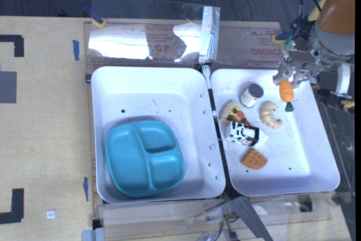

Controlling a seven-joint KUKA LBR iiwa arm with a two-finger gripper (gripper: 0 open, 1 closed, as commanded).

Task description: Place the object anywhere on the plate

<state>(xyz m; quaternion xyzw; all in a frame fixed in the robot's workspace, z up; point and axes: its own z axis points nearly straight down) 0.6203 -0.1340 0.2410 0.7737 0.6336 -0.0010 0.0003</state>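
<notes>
White plastic makes up both shallow bins, smooth and glossy with rounded corners, sitting side by side on a pale wooden bench (39, 138). In the left bin (113, 87) lies a teal plate (145, 158), matte, rounded-square, moulded into three compartments; it sits toward the near side of the bin.

The right bin (316, 161) holds a loose cluster of small toy foods. A carrot (287, 92), orange with a green tip, hangs at the far right of that bin directly under the gripper (292, 77), and its upper end appears to sit between the metal fingers, so the pincer looks closed on it, though the contact is small and hard to make out. To its left stands a small cylinder with a grey top (251, 93). Near it lies a pale curved croissant (271, 114), then a yellowish wedge with red spots like a pizza slice (232, 113), a black-and-white patterned block (243, 133), and a brown waffle (255, 159) with a gridded surface at the near end.

Beyond the bins runs a clear sheet (152, 39) over brown cardboard bearing reddish print too blurred to read. The arm (337, 20), orange-banded, enters at the far right.
</notes>
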